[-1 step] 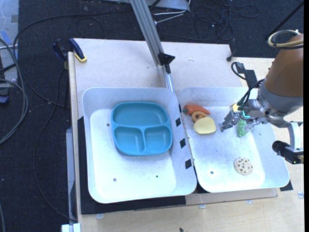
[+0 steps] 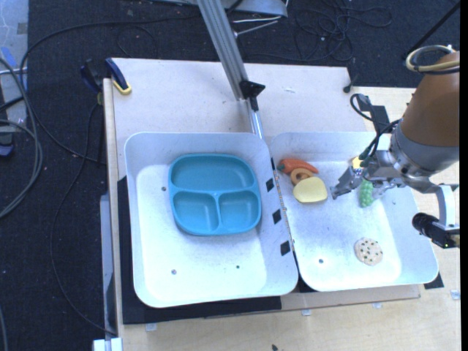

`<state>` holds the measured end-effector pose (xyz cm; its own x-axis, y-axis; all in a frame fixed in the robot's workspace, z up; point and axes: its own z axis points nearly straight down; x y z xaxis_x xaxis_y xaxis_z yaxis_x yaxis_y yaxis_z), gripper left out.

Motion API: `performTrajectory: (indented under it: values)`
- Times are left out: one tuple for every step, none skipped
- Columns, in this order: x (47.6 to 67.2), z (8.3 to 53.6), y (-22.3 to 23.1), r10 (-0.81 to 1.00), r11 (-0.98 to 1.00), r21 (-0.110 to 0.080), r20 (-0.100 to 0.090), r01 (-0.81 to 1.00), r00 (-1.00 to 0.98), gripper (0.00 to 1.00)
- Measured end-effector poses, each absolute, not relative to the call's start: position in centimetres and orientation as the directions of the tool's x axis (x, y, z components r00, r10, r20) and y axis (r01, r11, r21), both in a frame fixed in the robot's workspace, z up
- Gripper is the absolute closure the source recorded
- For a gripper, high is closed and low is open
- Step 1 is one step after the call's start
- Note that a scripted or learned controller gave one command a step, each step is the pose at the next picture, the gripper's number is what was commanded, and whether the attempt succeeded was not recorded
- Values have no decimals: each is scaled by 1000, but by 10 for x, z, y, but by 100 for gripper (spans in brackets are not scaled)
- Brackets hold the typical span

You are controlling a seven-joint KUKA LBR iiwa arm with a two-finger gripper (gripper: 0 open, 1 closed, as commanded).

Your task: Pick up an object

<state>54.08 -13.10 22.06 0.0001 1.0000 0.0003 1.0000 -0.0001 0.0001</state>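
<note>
In the right bin point(image 2: 409, 269), my gripper point(image 2: 363, 189) hangs over the upper middle, reaching in from the right. A small green toy point(image 2: 364, 196) sits between its fingers, and the gripper is shut on it. Left of the gripper lie a yellow rounded toy point(image 2: 310, 190) and an orange carrot-like toy point(image 2: 297, 167), both apart from the fingers. A round cookie with dark chips point(image 2: 368, 251) lies nearer the bin's front.
The left bin point(image 2: 146, 269) holds a blue three-compartment plate point(image 2: 216, 194). A slanted metal pole point(image 2: 223, 39) comes down to the back edge between the bins. Black clips line the seam point(image 2: 279, 210) between the two bins.
</note>
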Motion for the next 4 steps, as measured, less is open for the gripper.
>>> performTrajectory:
  values:
    - [533,174,-130,1000,-1,-4,1,1000,1,0]
    - [532,129,-135,1000,-1,-4,0,1000,1,0]
    - [534,94,-135,1000,-1,3,-1,1000,1,0]
    - [535,105,-136,1000,-3,7,-4,1000,3,100]
